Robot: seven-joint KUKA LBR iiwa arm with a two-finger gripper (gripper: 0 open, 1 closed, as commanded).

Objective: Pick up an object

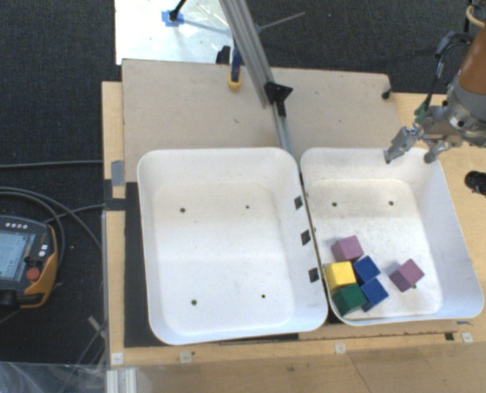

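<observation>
With fingers (412,147) spread and empty above the right bin's (456,219) far rim, any descent risks wedging between the tightly packed blocks (355,273), closing on nothing.

white bins (226,170), purple blocks (347,247), yellow block (339,274), blue blocks (366,268), green block (349,298)

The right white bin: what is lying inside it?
Inside the right white bin lie six small cubes near its front: two purple cubes, a yellow cube, two blue cubes and a green cube. Anything beneath the clustered cubes is covered.
</observation>
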